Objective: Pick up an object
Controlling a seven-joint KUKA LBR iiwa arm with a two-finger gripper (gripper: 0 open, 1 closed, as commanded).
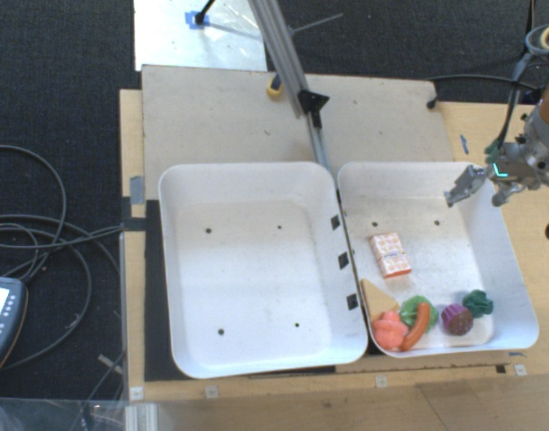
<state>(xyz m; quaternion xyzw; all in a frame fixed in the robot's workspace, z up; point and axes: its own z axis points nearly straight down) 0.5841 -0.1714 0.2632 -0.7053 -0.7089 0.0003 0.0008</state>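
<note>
While the small box [390, 255] lies mid right bin [503, 241], toys crowded at its six o'clock, the gripper [479, 187] hangs open and empty toward one o'clock, so a descent there would likely close on nothing.

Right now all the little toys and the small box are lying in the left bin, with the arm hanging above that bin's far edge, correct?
Not quite. The camera view shows the toys and the small box in the right bin, not the left one. The arm's end effector does hang above that bin's far edge.
</note>
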